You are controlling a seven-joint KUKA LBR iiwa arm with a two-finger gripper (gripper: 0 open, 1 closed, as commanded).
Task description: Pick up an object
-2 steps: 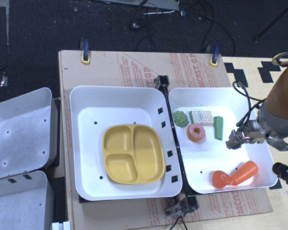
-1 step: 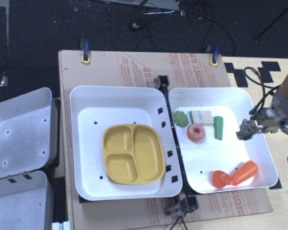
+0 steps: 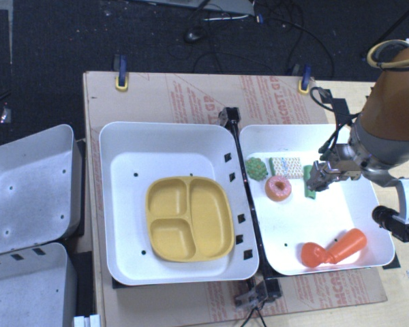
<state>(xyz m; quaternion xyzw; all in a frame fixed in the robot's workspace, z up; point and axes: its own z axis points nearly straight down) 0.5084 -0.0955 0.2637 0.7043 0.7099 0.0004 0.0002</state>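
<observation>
My gripper hangs low over the right bin, in its upper middle. A small green piece lies right at its tip on the left side; whether they touch I cannot tell. A pink donut sits just left of that. Further left are a green bumpy ball and a white block with green dots. An orange bottle-shaped toy lies near the bin's front edge.
The left bin holds a yellow divided plate. A black divider rail runs between the two bins. Spare white bins lie off the bench to the left.
</observation>
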